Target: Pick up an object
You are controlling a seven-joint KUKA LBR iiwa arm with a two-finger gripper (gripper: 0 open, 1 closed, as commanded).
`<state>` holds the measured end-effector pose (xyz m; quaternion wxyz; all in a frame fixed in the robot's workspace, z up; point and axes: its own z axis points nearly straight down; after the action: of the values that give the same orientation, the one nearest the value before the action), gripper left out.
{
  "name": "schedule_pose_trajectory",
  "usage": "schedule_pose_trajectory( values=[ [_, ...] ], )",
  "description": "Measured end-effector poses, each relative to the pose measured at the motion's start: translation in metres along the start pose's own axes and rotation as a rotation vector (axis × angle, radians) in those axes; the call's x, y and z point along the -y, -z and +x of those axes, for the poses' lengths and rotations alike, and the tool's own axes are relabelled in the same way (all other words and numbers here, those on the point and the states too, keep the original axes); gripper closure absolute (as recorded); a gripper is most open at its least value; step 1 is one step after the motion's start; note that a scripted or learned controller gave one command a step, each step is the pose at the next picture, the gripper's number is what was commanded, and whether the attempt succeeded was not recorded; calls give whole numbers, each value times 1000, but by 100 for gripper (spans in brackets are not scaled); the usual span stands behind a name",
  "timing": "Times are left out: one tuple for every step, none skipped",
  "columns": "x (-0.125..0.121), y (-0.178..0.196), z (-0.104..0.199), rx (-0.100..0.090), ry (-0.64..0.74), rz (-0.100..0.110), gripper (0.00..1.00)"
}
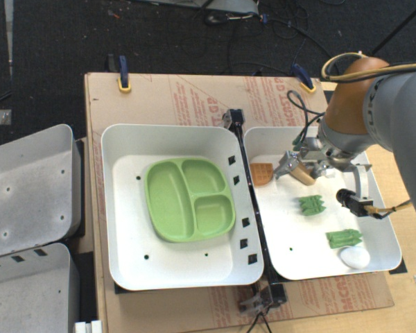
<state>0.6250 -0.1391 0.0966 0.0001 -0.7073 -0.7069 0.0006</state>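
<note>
From my seat I see the arm [374, 109] entering from the right of the frame, smooth grey casing with a glossy orange band above the wrist, cut off by the right edge. Its gripper [297, 164] hangs over the upper left part of the right bin [381, 255], and a tan, wood-coloured block [303, 174] sits right at its metal tip. I cannot tell whether the gripper is clenched on that block or merely over it; the wrist hardware and cables crowd that spot.

Just left of the gripper, against the bin's left wall, lies a flat brown square piece [262, 173] with a grainy look, its left edge partly hidden by the black divider between the bins. Toward the middle of the right bin is a small ridged green object [310, 205], and lower right a second, longer green piece [344, 238] lies just beside a smooth white rounded object [355, 257] that blends into the white floor.

The left bin [125, 255], glossy white with rounded corners, holds a light green plastic tray [191, 199] with three compartments, lying flat near its centre. Both bins rest on a printed cardboard sheet [173, 96] held by yellow and blue clamps [124, 74] at its top edge.
</note>
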Motion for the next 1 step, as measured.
schedule_pose_trajectory(
  values=[
    [-1,13,0,1,0,-4,100]
  ],
)
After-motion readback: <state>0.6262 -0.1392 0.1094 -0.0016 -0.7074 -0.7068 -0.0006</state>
